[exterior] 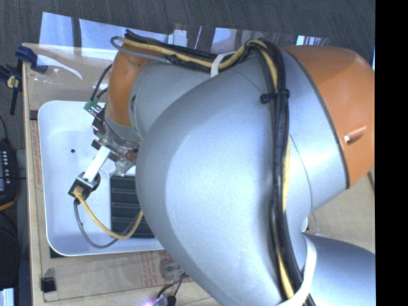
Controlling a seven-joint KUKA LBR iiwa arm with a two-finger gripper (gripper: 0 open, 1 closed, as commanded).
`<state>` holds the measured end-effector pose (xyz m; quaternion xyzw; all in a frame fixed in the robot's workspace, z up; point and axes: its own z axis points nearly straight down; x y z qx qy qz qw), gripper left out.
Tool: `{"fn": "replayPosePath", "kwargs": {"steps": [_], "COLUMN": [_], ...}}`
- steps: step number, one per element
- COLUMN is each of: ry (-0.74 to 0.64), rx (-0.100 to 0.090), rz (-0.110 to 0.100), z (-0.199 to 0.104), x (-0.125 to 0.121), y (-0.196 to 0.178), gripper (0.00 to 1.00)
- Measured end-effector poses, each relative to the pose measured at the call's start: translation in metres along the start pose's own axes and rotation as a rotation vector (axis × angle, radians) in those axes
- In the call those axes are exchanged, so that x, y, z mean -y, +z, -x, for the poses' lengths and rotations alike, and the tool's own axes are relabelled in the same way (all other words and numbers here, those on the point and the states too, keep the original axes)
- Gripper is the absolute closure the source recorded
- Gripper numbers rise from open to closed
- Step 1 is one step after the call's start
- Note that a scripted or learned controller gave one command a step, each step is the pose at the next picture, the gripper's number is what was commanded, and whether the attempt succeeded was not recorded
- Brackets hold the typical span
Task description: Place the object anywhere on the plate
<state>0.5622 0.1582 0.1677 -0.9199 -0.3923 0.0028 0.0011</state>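
The grey arm, with its orange band, covers most of the camera view, and my gripper (120,163) hangs low over the left white bin (54,126), near the bin's middle. Just below the gripper a dark ribbed rectangular thing (124,203) lies on the bin floor. Its right part is hidden under the arm. I cannot tell whether the gripper touches it or holds anything.
A tiny dark speck (73,150) lies on the bin floor left of the gripper. A blue clamp (25,55) sits at the bench's upper left corner. A black device (5,171) stands off the bench's left edge. The wooden bench edge (102,269) runs below the bin.
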Motion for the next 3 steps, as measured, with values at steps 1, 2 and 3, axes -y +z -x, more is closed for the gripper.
{"fn": "replayPosePath", "kwargs": {"steps": [1,2,3], "ry": [-0.453,-0.061,0.579], "rx": [-0.004,-0.001,-0.007], "rz": [0.002,0.002,0.002], "z": [0.004,-0.002,-0.034], "x": [0.008,-0.061,-0.050], "y": [-0.099,-0.078,-0.021], "gripper": [1.00,1.00,1.00]}}
